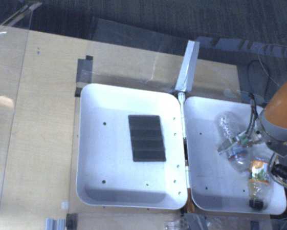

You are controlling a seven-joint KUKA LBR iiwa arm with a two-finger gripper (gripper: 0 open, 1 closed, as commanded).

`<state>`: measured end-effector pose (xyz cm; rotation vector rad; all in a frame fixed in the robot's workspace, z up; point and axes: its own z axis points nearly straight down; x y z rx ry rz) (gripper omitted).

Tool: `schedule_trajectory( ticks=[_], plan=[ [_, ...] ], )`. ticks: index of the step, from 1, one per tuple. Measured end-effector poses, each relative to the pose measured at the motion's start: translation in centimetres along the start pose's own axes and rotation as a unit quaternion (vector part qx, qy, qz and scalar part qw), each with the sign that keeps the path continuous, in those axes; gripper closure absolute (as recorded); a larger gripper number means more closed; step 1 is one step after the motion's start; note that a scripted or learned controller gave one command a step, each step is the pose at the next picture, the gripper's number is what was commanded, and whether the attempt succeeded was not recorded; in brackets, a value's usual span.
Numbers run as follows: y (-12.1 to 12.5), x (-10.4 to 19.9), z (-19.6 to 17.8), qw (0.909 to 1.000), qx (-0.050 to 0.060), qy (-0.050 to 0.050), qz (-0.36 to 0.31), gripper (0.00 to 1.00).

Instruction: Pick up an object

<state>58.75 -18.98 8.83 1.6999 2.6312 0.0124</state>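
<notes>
Small bottle (257, 182) lies lowest in right bin (201, 196); gripper (241, 140) over clear wrappers (230, 124) (finger state: cannot tell). Judgement: centre on one item before closing.

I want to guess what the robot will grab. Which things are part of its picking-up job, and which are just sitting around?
Part of the job:
- gripper, down in the right bin
- crinkly clear wrapper
- small bottle with an orange label

Just there:
- dark ridged pad in the left bin
- wooden bench
</notes>
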Motion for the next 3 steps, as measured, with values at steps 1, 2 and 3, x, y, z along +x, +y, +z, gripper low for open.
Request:
schedule_trajectory(
  ticks=[1,2,3],
  plan=[
    [4.9,-3.5,0.3,0.9996,0.018,0.015,-0.015,0.0],
    [5.2,-3.5,-0.8,0.9997,0.014,0.011,-0.017,1.0],
    [10.0,5.2,-12.2,0.9938,0.001,-0.001,-0.112,1.0]
  ],
)
